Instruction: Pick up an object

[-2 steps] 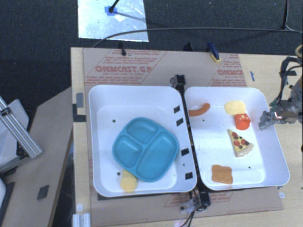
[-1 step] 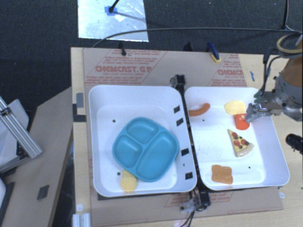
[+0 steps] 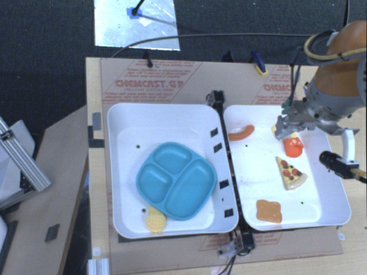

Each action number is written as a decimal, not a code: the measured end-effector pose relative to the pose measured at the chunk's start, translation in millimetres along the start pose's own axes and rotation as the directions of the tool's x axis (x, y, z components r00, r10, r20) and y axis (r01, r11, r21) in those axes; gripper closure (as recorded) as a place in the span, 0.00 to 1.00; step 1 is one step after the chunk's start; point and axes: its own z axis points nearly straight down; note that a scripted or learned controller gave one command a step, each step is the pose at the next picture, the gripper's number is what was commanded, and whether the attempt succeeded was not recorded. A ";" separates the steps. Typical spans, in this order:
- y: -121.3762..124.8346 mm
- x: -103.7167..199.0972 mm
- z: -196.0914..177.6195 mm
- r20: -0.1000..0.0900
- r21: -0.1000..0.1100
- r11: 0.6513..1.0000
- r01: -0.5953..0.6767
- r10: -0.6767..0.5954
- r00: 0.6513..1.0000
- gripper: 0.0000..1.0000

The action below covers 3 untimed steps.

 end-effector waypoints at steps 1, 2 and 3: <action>18.9 44.4 -5.0 -0.001 0.000 1.000 -0.001 0.001 1.000 1.00; 39.1 90.5 -8.8 -0.001 -0.001 1.000 -0.001 0.001 1.000 1.00; 67.0 140.9 4.7 -0.001 0.001 1.000 0.000 0.000 1.000 1.00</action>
